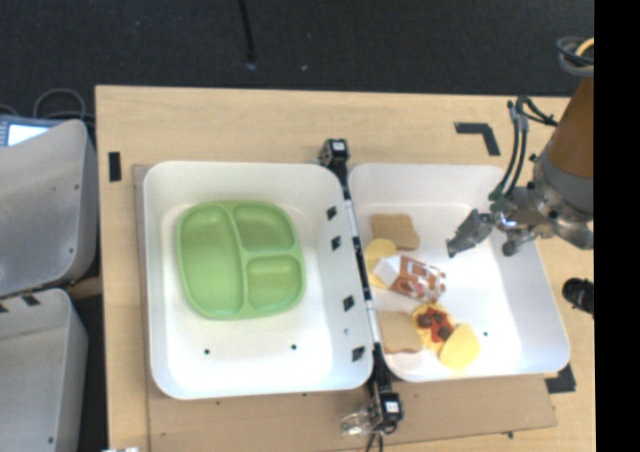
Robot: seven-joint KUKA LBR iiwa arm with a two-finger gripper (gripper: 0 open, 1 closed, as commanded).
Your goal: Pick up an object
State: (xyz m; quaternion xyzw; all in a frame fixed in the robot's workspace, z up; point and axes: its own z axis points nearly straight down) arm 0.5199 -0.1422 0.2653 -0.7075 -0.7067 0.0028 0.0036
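The right bin (520, 310) holds a heap of toy food. There is a brown toast slice (394, 230), a pale yellow piece (378, 256), a red and white packet (416, 279), a tan slice (400, 334) with a red-topped piece (432, 320), and a yellow round piece (460, 347). My gripper (487, 239) hangs over the right half of this bin, to the right of the food and above the packet's level. It is open, with nothing between its fingers (466, 235). The grey wrist and orange band rise to the right.
A green sectioned plate (241, 258) lies in the left bin (160, 340). A ridge with black clips (352, 260) divides the two bins. Bare white floor lies under and in front of the gripper. Grey covers sit off the bench at the left.
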